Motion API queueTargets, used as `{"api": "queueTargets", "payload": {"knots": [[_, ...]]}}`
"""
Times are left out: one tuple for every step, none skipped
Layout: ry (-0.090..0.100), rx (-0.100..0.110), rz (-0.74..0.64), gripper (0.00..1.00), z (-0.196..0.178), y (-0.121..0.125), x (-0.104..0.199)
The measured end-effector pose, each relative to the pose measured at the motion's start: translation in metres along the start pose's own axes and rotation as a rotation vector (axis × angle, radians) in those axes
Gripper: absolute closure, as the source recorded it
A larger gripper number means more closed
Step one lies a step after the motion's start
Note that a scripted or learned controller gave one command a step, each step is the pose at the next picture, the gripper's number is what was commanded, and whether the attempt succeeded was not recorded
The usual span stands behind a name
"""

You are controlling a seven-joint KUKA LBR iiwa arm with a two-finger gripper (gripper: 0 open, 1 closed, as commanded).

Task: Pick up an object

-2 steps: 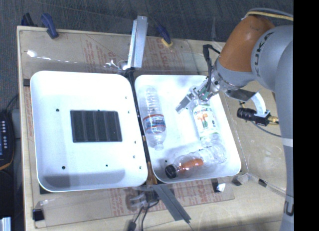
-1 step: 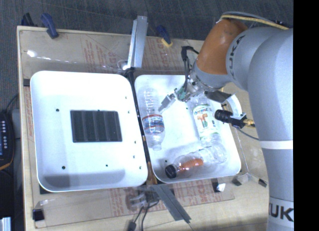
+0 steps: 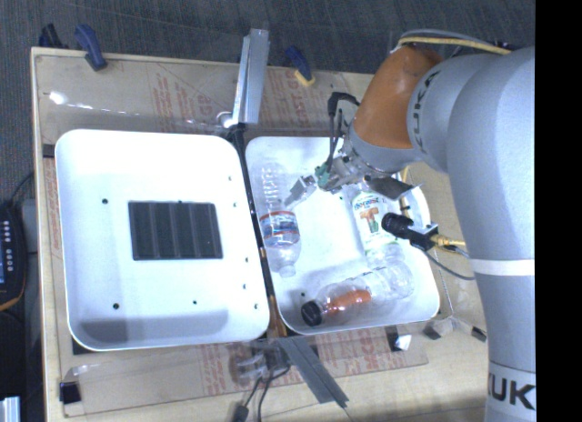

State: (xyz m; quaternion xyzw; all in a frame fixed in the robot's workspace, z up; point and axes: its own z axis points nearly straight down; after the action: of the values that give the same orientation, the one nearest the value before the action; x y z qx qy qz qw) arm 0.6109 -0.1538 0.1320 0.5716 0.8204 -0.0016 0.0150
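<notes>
Gripper point(image 3: 307, 187), jaws spread and holding nothing, poised in the right white bin point(image 3: 427, 306) just beside the clear plastic water bottle with blue label point(image 3: 279, 228) lying on the floor; no object lifted yet, grasp remains.

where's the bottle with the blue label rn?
The blue-label bottle lies in the right bin in the camera view, along its left wall by the divider, left of the gripper and above the black-capped bottle.
</notes>
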Motion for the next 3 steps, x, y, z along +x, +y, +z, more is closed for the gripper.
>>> {"api": "queueTargets", "payload": {"knots": [[-0.023,-0.017,0.022,0.0,0.013,-0.002,0.019],[0.0,-0.012,-0.011,0.0,0.024,-0.015,0.05],[0.026,0.017,0.036,0.0,0.037,-0.038,0.045]]}}
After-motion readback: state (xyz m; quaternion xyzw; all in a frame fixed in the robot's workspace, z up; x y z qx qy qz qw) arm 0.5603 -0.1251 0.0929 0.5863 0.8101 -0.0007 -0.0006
